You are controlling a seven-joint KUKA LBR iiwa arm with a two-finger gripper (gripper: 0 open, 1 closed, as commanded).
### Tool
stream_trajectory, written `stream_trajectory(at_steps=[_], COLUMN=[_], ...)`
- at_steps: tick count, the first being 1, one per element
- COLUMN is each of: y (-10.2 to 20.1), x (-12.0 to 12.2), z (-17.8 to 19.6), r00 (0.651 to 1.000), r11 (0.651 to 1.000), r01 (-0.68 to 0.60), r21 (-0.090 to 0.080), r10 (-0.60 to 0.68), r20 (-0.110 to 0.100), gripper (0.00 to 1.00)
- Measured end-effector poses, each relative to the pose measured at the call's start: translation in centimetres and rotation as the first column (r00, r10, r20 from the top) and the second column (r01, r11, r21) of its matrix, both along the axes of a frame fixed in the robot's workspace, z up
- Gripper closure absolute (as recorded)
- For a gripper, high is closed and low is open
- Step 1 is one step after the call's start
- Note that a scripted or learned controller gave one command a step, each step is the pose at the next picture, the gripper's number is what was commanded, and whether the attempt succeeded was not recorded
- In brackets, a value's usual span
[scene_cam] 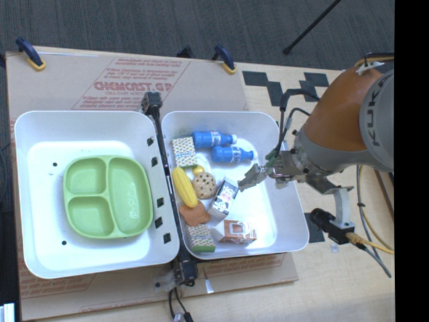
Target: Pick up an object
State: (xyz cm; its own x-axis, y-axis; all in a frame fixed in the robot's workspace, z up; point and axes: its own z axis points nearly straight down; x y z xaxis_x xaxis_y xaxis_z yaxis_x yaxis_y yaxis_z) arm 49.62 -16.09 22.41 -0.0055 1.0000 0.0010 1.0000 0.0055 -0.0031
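Note:
My gripper [264, 178] hangs over the right part of the right bin [289, 215], open, with nothing between its fingers. Just left of it a small white carton [224, 198] lies tilted. Two blue bottles [213, 139] [232, 154] lie toward the bin's back, up and left of the gripper. A yellow banana [185, 186] and a speckled cookie [205, 184] sit near the bin's left wall. An orange piece [194, 213] and a red-and-white box [239, 232] lie toward the front.
The left bin [27, 146] holds a green divided plate [107, 195]. A patterned box [184, 151] stands at the right bin's left wall, another [200, 237] at its front. Black clips [151, 102] join the bins. Cables [365, 243] trail at the right.

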Motion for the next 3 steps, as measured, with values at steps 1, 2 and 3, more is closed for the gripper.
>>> stream_trajectory(at_steps=[1,2,3], y=[3.7,3.6,10.3], x=[3.0,3.1,9.0], z=[-12.5,-11.5,-2.4], r00=[1.000,1.000,1.000], r11=[1.000,1.000,1.000], r01=[-0.001,-0.005,-0.001], r21=[0.000,-0.002,0.000], r10=[0.001,0.005,0.001], r20=[-0.002,-0.002,0.003], gripper=[0.00,1.00,1.00])
